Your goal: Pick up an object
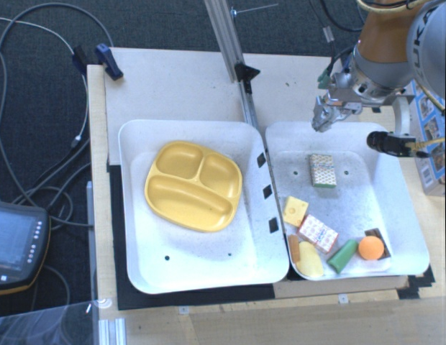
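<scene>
My gripper [322, 121] hangs over the far rim of the right bin [396, 192], its tips pointing down and to the left with nothing between them. Just in front of it, in the bin, lies a small checkered green-and-white block [323, 169]. Nearer the front lie a yellow cheese wedge [295, 211], a red-and-white patterned box [318, 233], a yellow rounded piece [309, 260], a green block [342, 256] and an orange ball [371, 247].
The left bin [137, 250] holds a yellow divided plate [193, 185]. A metal post [226, 27] rises between the bins at the back. Cables and a tablet [14, 246] lie off the bench to the left. A blue clamp [108, 60] sits at the back left corner.
</scene>
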{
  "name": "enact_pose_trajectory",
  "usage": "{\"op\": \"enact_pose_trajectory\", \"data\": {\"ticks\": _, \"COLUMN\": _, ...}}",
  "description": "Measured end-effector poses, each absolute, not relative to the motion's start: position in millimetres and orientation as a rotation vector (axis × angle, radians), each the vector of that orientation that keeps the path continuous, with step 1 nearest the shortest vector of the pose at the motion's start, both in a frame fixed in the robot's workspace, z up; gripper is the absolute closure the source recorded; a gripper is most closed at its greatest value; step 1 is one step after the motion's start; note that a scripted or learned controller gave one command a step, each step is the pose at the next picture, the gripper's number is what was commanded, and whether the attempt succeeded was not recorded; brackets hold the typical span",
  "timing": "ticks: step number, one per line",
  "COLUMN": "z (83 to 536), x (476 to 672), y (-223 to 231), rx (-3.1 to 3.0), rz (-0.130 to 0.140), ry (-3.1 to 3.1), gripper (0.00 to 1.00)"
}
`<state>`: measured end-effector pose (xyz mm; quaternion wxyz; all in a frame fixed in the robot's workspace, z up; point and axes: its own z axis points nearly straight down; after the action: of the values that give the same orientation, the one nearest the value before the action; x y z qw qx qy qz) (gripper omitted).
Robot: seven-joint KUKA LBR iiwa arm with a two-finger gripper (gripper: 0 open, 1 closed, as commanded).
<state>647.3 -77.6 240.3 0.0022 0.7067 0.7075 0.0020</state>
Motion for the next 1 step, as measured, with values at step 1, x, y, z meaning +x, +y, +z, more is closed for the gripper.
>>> {"op": "enact_pose_trajectory", "data": {"ticks": 1, "z": 233.6, "x": 627.4, "y": -27.6, "rx": 2.219, "rz": 0.0, "ry": 2.23, "gripper": 1.0}}
